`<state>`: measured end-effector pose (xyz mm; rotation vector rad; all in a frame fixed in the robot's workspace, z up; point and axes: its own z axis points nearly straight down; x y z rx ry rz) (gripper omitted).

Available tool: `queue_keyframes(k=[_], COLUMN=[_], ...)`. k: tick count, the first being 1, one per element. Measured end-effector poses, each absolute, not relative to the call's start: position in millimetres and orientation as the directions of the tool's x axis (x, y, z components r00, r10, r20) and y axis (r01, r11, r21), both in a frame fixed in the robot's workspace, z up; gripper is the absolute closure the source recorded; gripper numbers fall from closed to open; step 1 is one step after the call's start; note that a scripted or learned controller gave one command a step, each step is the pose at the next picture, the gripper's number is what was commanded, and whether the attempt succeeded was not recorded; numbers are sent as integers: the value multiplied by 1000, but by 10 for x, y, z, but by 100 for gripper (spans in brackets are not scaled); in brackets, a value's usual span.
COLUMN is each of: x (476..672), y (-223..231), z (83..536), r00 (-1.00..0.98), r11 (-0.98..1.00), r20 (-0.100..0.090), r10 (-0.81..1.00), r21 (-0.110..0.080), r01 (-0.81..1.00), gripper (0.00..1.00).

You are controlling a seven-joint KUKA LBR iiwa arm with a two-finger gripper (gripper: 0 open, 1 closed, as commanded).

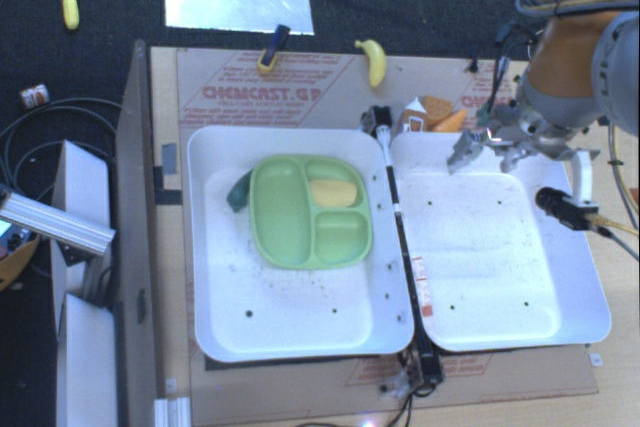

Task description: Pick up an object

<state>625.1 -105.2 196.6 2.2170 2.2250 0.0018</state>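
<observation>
Gripper (487, 147) hovering over right bin (500, 315) far edge, upper right of frame; fingers apart, gripping nothing. Green tray (300, 245) sitting in left bin (230, 315), frame centre, cradling yellow item (333, 192); likely pick target, well apart from gripper

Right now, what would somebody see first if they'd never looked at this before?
Probably the green divided plate in the left bin, with a yellow thing lying in one compartment. Next comes the big grey-and-orange arm, its gripper over the right bin's far edge, and a banana behind the bins.
</observation>
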Motion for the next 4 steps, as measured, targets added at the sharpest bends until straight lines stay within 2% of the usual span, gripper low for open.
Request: queue_keyframes(k=[4], x=[6251], y=[-1052], z=[1966], r00=[-4], r11=[4], r20=[0], r10=[1000], r21=[1], r01=[1000], gripper=[0])
